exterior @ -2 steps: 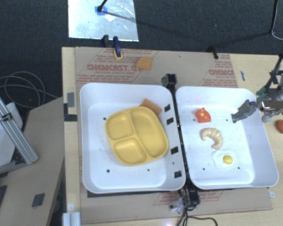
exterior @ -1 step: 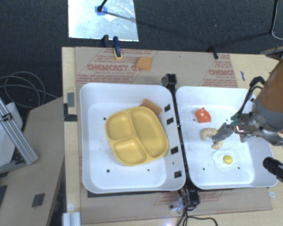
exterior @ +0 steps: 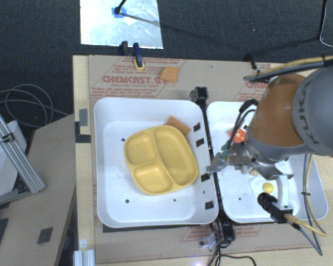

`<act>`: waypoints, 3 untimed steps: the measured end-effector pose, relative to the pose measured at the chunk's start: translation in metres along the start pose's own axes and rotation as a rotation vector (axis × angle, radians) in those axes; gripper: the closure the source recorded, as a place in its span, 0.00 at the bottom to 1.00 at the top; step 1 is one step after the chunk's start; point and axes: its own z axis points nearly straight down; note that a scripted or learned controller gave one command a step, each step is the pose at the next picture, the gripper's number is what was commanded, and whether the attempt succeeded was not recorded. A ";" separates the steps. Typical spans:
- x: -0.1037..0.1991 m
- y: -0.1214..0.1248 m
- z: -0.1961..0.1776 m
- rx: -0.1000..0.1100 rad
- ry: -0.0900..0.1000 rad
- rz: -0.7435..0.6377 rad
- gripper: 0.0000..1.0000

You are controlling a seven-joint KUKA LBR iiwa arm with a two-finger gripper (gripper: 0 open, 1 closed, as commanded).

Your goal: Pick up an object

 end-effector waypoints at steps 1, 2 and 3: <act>-0.045 -0.007 -0.004 -0.005 -0.006 0.014 0.00; -0.115 -0.007 -0.166 -0.024 -0.011 0.015 0.00; -0.097 -0.010 -0.038 0.006 -0.002 0.010 0.00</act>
